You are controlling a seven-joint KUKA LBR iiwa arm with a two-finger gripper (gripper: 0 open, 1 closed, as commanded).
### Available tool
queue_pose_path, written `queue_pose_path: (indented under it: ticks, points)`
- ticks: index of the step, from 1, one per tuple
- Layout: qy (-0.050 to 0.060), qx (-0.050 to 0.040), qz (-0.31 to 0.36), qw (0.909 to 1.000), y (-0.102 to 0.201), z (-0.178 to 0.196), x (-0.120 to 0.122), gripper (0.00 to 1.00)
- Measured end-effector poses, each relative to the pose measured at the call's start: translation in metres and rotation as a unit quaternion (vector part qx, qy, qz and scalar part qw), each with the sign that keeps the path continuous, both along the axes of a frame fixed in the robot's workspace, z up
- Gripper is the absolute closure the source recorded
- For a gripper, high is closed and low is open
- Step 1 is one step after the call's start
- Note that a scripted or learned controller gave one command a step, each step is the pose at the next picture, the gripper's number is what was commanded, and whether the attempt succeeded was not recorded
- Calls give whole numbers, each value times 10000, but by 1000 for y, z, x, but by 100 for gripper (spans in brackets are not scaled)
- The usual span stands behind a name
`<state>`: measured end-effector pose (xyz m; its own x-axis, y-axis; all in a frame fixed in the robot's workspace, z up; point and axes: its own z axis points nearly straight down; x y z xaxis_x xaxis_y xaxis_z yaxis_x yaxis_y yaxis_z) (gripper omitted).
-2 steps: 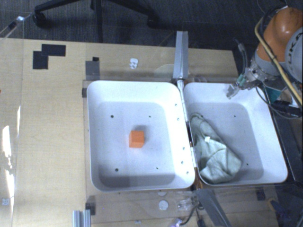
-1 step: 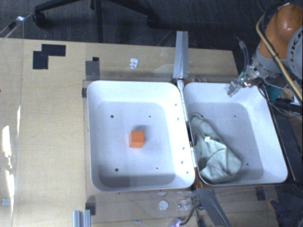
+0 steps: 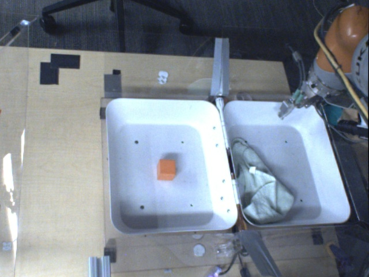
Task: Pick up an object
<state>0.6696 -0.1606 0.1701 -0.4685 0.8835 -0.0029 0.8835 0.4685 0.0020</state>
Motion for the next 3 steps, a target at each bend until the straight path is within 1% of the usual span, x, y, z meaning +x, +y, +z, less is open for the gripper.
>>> queue_pose_path:
  ticks: [1, 2, 3]
  points:
    - [4, 5, 743, 9972, 13, -9, -5, 100]
    - [-5, 2, 1731, 9849, 44, -12, 0, 100]
    - [0, 5, 796, 9968, 58, 9, -9, 100]
